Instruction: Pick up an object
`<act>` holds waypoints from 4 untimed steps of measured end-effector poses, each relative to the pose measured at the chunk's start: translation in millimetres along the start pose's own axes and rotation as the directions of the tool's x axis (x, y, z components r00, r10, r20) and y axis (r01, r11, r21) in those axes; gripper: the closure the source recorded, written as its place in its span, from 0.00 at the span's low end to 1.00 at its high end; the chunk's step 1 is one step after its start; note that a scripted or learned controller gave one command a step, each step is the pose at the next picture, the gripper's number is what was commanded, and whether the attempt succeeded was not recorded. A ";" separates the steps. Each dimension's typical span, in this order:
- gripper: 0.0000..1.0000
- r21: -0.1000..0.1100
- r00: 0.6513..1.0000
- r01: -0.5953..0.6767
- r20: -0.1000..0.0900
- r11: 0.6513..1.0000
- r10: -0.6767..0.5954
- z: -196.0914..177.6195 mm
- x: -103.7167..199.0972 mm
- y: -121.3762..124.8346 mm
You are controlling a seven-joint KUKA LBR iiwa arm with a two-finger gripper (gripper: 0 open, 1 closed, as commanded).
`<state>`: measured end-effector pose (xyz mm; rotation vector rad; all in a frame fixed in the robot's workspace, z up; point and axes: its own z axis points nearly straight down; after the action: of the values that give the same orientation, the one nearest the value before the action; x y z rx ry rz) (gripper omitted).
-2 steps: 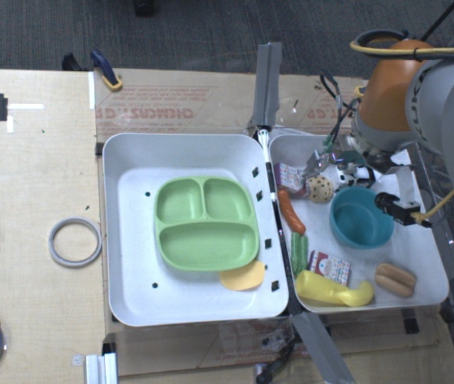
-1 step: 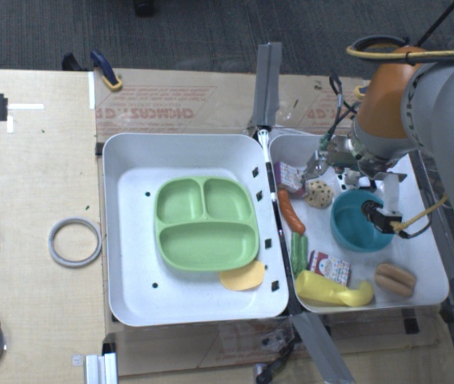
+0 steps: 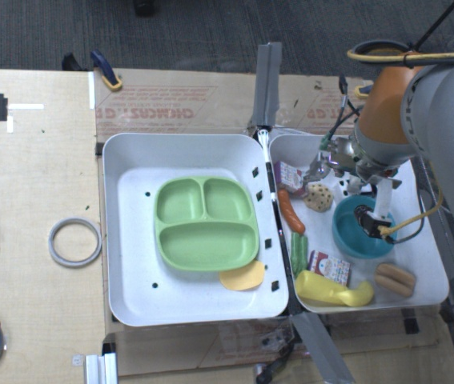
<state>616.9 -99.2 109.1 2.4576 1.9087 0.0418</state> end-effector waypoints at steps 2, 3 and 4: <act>0.00 0.004 0.995 0.099 0.000 0.995 -0.099 0.5 -2.5 -6.6; 0.00 0.003 0.996 -0.094 0.001 0.996 0.094 0.5 2.4 -0.7; 0.00 0.003 0.996 -0.095 0.001 0.996 0.095 0.5 2.4 -0.7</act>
<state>616.8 -96.7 108.6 2.5481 1.7921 0.0403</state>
